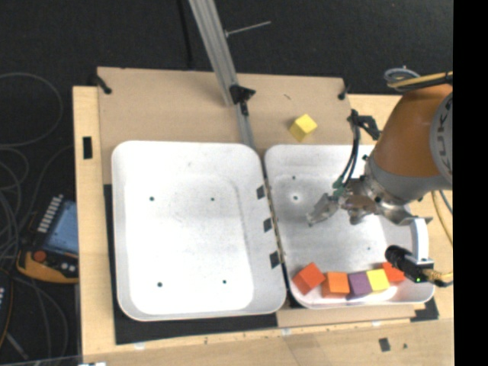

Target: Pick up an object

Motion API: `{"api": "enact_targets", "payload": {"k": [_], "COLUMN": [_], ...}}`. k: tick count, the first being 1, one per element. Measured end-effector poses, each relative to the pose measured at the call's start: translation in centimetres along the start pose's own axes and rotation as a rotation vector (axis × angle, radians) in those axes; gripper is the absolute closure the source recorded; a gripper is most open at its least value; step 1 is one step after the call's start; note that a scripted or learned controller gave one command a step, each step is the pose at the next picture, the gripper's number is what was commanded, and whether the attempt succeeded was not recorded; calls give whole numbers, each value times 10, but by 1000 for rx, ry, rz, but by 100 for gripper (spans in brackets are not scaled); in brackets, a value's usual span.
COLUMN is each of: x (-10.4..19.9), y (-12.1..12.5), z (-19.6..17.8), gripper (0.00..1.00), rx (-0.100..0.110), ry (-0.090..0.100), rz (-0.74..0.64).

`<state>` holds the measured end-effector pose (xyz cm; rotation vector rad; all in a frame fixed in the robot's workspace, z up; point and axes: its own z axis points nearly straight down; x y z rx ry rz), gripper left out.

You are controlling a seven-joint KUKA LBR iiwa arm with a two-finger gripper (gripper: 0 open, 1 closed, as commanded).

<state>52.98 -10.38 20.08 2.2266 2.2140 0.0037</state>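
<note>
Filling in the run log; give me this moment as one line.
gripper: over right bin, mid-floor, nothing seen held | blocks: row along near wall | yellow cube: on bench outside bins

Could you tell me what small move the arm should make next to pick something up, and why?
Probably move the hand toward the near wall of the right white bin. It hangs over bare floor there, while the red-orange cube, orange block, purple block and yellow block line that wall.
</note>
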Motion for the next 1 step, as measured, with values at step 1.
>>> {"api": "enact_targets", "payload": {"k": [1], "x": [-89], "y": [74], "z": [46], "gripper": [0], "rx": [1], "ry": [-4], "rz": [-2]}}
